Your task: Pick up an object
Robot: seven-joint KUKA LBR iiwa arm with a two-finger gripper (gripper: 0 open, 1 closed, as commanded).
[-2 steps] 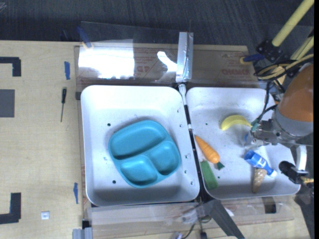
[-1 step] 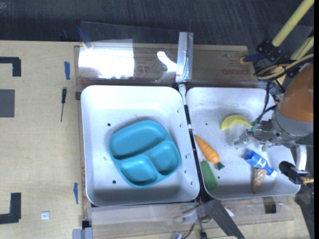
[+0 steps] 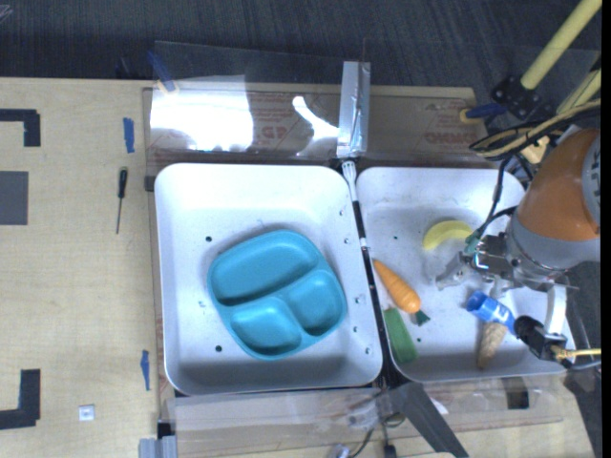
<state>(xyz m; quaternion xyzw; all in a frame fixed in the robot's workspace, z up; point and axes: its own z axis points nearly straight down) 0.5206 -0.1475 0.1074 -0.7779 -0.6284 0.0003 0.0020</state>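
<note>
Wooden bench (image 3: 67,284) bears two white bins (image 3: 181,256); the pincer's (image 3: 477,260) spread is seemingly unreadable.

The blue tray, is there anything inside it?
The blue tray shows three bare compartments with nothing in them. It lies in the left bin, and the tray covers the bin floor beneath it.

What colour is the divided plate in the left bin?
The divided plate is light blue, seen clearly in the camera view.
</note>
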